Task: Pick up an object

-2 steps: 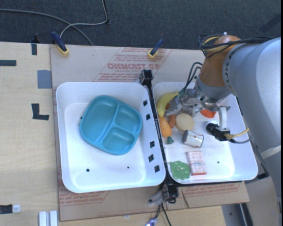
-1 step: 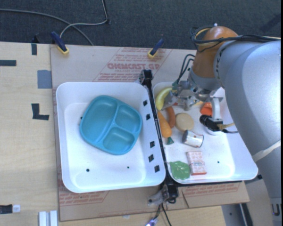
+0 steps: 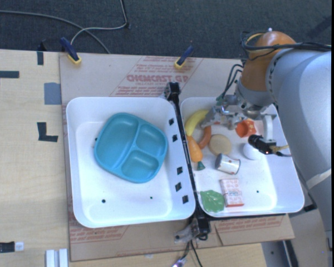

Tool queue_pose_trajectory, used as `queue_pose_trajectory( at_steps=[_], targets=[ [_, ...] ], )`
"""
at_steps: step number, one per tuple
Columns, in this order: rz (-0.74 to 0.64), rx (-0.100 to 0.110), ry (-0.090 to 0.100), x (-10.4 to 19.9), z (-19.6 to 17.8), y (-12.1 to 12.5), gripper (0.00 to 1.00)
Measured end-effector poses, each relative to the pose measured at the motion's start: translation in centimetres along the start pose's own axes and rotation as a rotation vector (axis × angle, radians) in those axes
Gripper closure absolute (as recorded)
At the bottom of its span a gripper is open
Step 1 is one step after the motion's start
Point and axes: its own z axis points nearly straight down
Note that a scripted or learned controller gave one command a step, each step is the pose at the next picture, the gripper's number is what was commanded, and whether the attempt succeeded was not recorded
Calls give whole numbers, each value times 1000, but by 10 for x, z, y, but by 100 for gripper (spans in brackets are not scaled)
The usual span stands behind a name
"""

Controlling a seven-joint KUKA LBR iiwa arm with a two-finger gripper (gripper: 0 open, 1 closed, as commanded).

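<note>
My gripper point(image 3: 221, 115) hangs low over the back of the right bin point(image 3: 278, 199), just above a red sausage point(image 3: 205, 135) and beside a yellow banana point(image 3: 192, 120). A tan round piece point(image 3: 220, 144) lies right below it. An orange carrot point(image 3: 195, 149) rests against the divider. A small silver can point(image 3: 227, 163) lies on its side near the bin's middle. A red-orange item point(image 3: 245, 128) and a white rounded item point(image 3: 250, 150) sit under the wrist. Nothing is visibly held.
The left bin point(image 3: 83, 204) holds a blue divided plate point(image 3: 131, 147). At the right bin's front lie a green leafy item point(image 3: 212, 200) and a pink snack packet point(image 3: 232, 192). A black cable plug point(image 3: 261, 144) hangs off the arm.
</note>
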Motion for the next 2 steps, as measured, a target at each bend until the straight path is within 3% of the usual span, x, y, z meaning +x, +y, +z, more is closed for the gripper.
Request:
queue_pose_trajectory(
  at_steps=[1, 2],
  targets=[
    [-1, -4, -3, 0, -10, 1, 100],
    [0, -3, 1, 25, 0, -39, 100]
  ],
)
